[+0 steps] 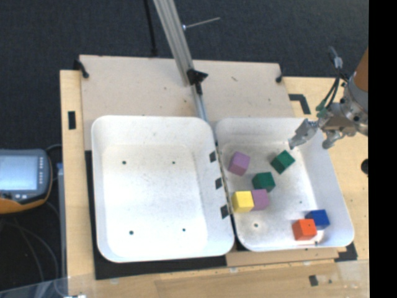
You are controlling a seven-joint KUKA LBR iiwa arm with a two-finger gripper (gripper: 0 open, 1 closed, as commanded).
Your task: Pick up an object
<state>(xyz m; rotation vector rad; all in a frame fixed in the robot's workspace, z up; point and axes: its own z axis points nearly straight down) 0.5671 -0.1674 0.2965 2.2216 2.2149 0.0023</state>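
Observation:
Several small cubes lie in the right bin (332,185). A purple cube (239,162) sits near the bin's left wall, with a green cube (283,161) to its right and another green cube (263,181) below that. A yellow cube (244,200) touches a second purple cube (260,198). An orange cube (304,229) and a blue cube (319,217) sit together in the front right corner. My gripper (315,138) hangs over the bin's back right corner, open, with nothing between its fingers. It is up and to the right of the nearer green cube.
The left bin (99,166) adjoins the right one. A slanted metal pole (177,39) rises from the bench behind the bins. A grey device (23,176) sits off the bench's left edge.

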